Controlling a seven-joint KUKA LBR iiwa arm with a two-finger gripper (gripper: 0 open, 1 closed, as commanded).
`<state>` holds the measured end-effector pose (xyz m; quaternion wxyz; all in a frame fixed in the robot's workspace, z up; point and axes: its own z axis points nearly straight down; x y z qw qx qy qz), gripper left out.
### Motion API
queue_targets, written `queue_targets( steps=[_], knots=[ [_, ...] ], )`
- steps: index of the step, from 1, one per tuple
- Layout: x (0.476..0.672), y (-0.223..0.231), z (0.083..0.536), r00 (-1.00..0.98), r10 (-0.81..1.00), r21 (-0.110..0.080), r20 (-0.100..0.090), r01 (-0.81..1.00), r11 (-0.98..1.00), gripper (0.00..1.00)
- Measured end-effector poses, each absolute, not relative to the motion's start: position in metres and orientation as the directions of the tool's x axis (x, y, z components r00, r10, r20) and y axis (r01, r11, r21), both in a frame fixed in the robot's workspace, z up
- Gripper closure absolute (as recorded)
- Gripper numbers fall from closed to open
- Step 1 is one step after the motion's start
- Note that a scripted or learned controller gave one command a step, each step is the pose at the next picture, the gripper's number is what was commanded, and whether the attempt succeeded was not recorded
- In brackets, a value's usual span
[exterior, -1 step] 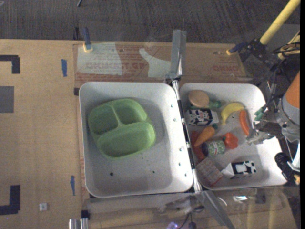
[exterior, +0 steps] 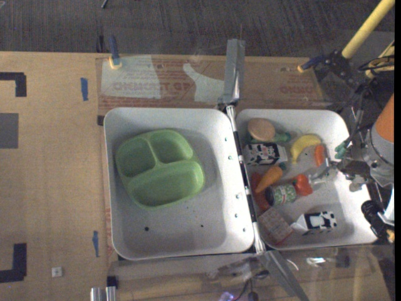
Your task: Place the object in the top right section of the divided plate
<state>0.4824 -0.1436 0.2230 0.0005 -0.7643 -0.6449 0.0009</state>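
A green divided plate (exterior: 160, 167) lies in the left bin (exterior: 188, 237), towards its upper left, with two small sections at the top and one large one below. All its sections are bare. My gripper (exterior: 332, 169) hangs over the right side of the right bin (exterior: 351, 231), beside a yellow banana (exterior: 304, 145) and a small orange-red piece (exterior: 320, 155). Nothing is visibly held by it. The grey arm with its orange band (exterior: 385, 127) comes in from the right edge.
The right bin also holds a tan round item (exterior: 261, 130), a black-and-white carton (exterior: 264, 154), a carrot (exterior: 269, 178), a green-labelled can (exterior: 283, 194), another small carton (exterior: 319, 221) and a pinkish packet (exterior: 275, 223). A metal divider (exterior: 241, 168) separates the bins.
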Motion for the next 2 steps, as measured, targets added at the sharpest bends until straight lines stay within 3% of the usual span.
queue_targets(
  steps=[2],
  knots=[
    [0.4824,-0.1436,0.2230,0.168,0.986,-0.002,-0.001,0.986,-0.168,0.00]
  ],
)
